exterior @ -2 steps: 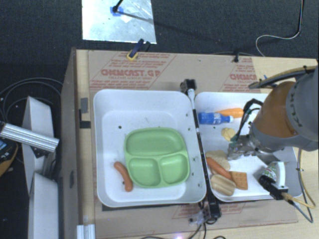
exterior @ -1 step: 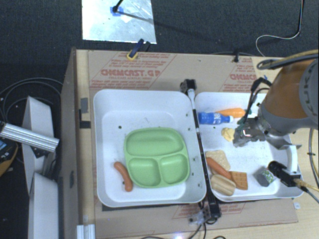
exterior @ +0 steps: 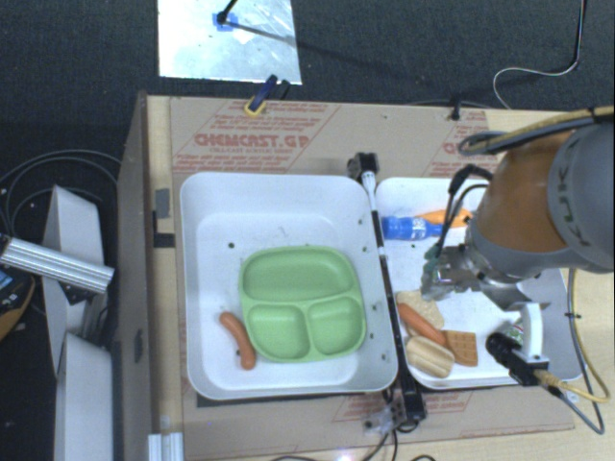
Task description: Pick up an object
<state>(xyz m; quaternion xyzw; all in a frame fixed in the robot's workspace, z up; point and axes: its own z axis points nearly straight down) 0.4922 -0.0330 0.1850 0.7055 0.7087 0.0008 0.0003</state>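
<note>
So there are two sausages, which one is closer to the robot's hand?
The sausage in the right bin, lying just below the gripper beside the bread roll. The other sausage lies far off in the left bin, beside the green tray.

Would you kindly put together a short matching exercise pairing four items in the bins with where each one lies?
Things:
1. green tray
2. sausage
3. blue bottle
4. bread roll

Places:
A. right bin, near corner beside the divider
B. left bin, left of the tray
C. right bin, far end
D. middle of the left bin

Pairs: 1-D, 2-B, 3-C, 4-A
</note>
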